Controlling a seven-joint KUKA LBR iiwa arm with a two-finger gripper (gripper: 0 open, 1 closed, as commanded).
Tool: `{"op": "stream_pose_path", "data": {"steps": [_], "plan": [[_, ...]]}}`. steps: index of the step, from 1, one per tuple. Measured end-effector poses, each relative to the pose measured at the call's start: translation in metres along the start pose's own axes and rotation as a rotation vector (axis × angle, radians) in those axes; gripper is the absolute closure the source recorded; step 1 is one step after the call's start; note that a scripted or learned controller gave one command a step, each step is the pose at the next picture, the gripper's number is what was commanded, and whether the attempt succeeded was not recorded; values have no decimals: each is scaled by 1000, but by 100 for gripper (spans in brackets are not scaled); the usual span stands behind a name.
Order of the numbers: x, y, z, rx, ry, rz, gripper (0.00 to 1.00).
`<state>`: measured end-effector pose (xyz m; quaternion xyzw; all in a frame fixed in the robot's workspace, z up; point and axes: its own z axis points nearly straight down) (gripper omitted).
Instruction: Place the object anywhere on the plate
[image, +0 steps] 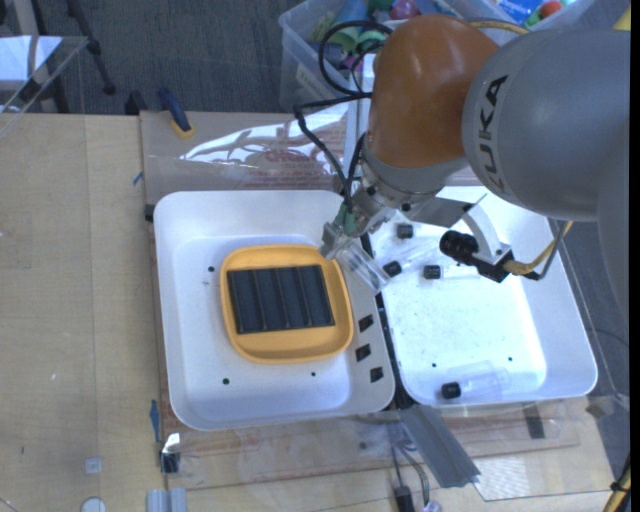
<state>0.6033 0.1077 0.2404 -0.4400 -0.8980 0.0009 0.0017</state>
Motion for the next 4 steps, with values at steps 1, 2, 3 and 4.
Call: {"op": "stream_pose_path", "data": {"steps": [1,2,3,4], "plan": [[12,39,8,-5,-3,-267,100],[-31,28,-15,-5,-5,-309,100],[-3,33,-1,-1,0,-409,100],[-19,-2,10,-2,-1,-454,100]]}}
